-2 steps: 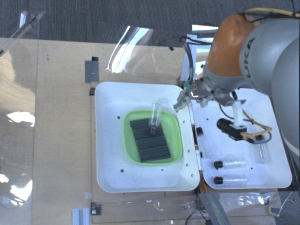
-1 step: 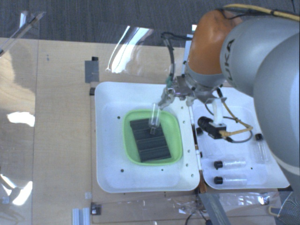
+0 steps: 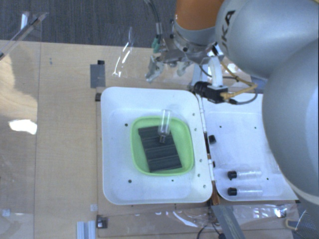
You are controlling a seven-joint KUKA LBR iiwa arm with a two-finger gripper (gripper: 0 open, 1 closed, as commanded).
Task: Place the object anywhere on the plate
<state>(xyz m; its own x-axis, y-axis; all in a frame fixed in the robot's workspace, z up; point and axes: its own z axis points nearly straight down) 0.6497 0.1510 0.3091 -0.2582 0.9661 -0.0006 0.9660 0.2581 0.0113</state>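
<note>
Two small clear tubes with dark caps lie near the front of the right bin (image 3: 249, 123), one tube (image 3: 244, 175) just behind the other tube (image 3: 243, 191), both roughly parallel to the bin's front edge and well apart from the plate. They look like spare objects waiting their turn, and nothing is touching them.

Further back, in the left bin (image 3: 114, 183), sits the green plate (image 3: 137, 158), a rounded square dish with a dark ribbed insert (image 3: 159, 156) laid across its middle. A third clear tube, the object (image 3: 164, 125), rests on that plate: its dark capped end lies on the insert and its open clear end points toward the plate's far rim, seeming to lean on it. It looks fully within the plate's outline, tilted a little rather than flat.

Beyond the bins, over the bare bench (image 3: 60, 133), hangs the gripper (image 3: 167, 66) beneath the arm's orange band. It is well apart from the plate and from the object. Its fingers appear spread apart, and nothing is seen between them.

Judged from this, the placing itself looks done: the object is on the plate and free of the gripper. What may be left is only for the arm to clear away, unless the two tubes in the right bin are meant to follow.
</note>
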